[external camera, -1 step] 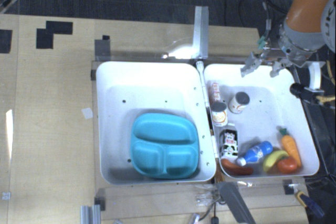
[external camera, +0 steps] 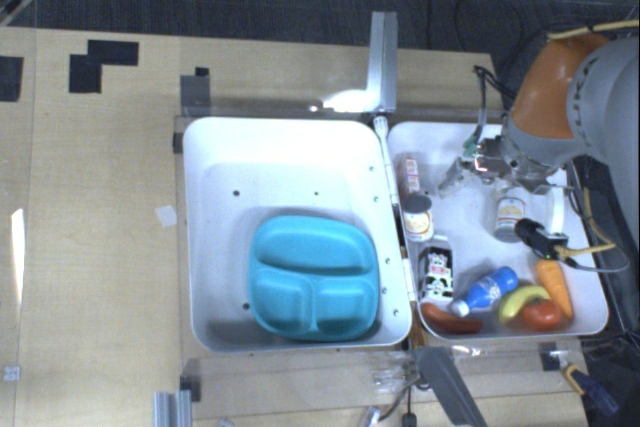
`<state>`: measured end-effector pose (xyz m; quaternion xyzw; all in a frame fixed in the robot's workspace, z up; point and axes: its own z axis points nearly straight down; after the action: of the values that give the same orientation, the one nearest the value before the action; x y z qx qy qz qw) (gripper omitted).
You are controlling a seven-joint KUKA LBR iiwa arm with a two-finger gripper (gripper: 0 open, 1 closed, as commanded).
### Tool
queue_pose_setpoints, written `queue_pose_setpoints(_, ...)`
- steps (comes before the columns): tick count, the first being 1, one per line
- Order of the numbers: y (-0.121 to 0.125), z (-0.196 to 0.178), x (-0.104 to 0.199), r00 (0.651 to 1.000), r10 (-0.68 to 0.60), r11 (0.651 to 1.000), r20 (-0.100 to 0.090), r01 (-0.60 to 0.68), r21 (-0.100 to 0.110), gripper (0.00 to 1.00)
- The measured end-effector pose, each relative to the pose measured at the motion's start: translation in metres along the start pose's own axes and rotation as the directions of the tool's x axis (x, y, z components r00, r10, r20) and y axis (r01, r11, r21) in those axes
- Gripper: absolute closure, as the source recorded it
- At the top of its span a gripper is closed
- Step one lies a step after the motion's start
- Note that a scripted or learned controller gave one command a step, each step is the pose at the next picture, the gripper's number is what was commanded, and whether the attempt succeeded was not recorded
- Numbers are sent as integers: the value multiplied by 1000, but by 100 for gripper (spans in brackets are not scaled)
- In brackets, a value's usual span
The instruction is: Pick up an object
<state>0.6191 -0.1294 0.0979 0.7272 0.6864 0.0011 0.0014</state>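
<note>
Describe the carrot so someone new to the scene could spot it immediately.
Look at the right bin of the two white ones, the one crowded with small items. Go to its near right corner, by the arm side. The carrot is the slim orange piece lying lengthwise there, beside the yellow banana and the red tomato; nothing else in the bin is that long, tapered and orange.

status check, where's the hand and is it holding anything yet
Hand low over right bin, top end, nothing seen between fingers. Small bottle just below it, ungrasped. Blue tray alone in left bin, out of the way.
</note>
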Motion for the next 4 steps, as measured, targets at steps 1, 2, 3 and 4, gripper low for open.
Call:
queue_pose_setpoints(1,-19,9,-71,1000,-3,1000,2,3,-5,0)
queue_pose_setpoints(2,-54,8,-74,993,-118,993,3,118,-9,0)
queue_pose_setpoints(3,-54,8,-74,993,-118,993,3,118,-9,0)
queue_pose_setpoints(4,-107,8,-80,1000,18,1000,-1,-18,-11,0)
